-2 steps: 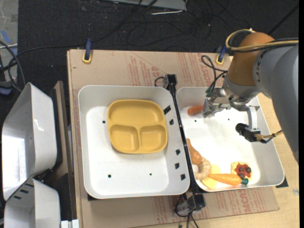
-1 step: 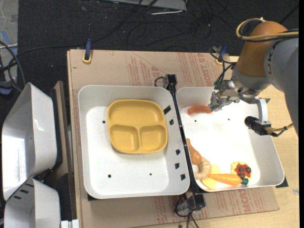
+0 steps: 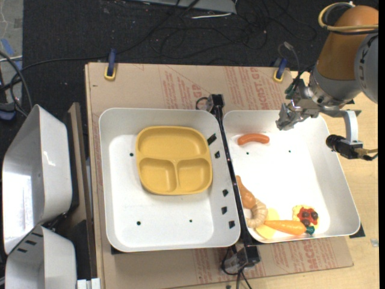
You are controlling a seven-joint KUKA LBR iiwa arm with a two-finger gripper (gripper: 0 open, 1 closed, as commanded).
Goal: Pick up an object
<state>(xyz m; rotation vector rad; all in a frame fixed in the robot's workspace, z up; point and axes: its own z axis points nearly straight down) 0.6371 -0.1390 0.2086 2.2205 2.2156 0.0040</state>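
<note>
Board lettering reversed, unreadable, behind bins.

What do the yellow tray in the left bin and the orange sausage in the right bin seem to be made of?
The yellow tray looks like moulded plastic with a matte finish: even colour, rounded corners, three pressed compartments. The orange sausage is probably toy plastic or rubber, smooth with a slight sheen; its colour is too uniform for real food, though the view cannot settle that. Both bins, such as the right bin, look like smooth white plastic.

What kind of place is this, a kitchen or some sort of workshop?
Most likely a robotics lab, not a kitchen: a robot arm reaches over two white bins clamped onto a board, the food looks like plastic toys, and loose cables trail across the floor.
</note>
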